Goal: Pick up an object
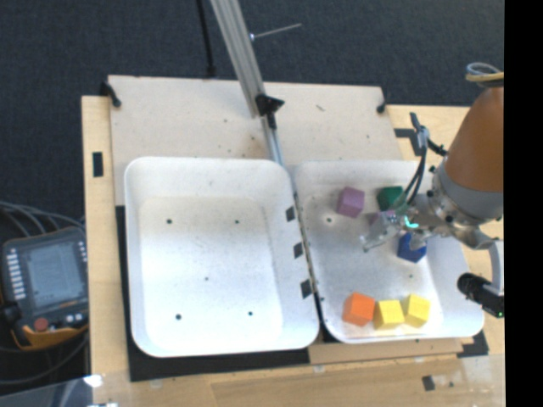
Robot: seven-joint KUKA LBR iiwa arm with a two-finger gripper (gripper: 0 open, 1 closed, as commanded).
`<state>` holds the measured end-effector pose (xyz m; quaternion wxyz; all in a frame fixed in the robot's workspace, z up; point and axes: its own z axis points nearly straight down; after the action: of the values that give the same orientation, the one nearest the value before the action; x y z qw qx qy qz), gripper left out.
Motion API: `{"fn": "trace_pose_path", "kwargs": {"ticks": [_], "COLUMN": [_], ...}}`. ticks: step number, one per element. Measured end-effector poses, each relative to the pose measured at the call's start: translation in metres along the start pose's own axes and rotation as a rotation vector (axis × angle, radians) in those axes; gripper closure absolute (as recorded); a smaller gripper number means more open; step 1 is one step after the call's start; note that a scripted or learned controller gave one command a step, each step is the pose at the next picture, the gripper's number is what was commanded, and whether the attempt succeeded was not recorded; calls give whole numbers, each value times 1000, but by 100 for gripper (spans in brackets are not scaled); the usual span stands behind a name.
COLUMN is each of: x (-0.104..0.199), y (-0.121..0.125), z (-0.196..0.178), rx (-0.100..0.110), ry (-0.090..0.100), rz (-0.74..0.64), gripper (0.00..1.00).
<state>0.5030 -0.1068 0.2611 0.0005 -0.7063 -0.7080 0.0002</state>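
Dark carpet floor (102,24), wooden bench (95,227), slanted metal pole (237,45)

left bin (212,253): open floor | right bin (339,253): blocks crowd back, front edge

Grey handheld teach pendant with screen (44,282) sat far left of the gripper (386,234), off the bench. Grey cables (34,214) ran just above the pendant. Slanted aluminium extrusion post (237,45) stood up and left of the gripper. Pale speckled bench board (195,121) lay beyond it.
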Motion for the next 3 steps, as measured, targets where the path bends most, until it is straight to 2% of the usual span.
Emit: {"fn": "trace_pose_path", "kwargs": {"ticks": [1, 3], "x": [0, 3], "y": [1, -8], "z": [-1, 90], "rx": [-4, 3], "ry": [-1, 0], "rz": [4, 4], "gripper": [0, 0]}}
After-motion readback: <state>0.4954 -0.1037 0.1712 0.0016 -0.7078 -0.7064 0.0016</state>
